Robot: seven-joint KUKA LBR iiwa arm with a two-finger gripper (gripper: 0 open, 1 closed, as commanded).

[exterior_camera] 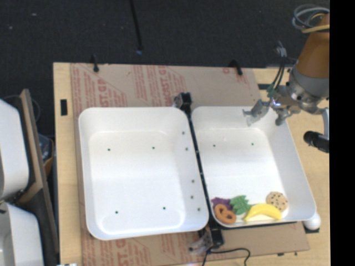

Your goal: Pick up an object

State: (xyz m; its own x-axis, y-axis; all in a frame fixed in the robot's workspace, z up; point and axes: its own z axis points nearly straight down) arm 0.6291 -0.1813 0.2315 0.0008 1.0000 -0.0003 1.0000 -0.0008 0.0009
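Toys sit clustered for you at the right bin's [288,148] near edge, pretzel [224,213], green piece [240,204], banana [263,211], cookie [277,201], while the gripper [268,115] hangs spread wide above its far rim, holding nothing.

A light wooden bench [66,165] carries a sheet of brown cardboard [138,85] printed with red lettering, which lies flat across most of its top. Directly on the cardboard sit two shallow white bins, side by side and touching along their inner rims: the left bin [89,148] and the right bin [294,159]. Black clips hold the cardboard at the bench's far edge. A dark cable [227,254] trails along the near edge, below the bins.
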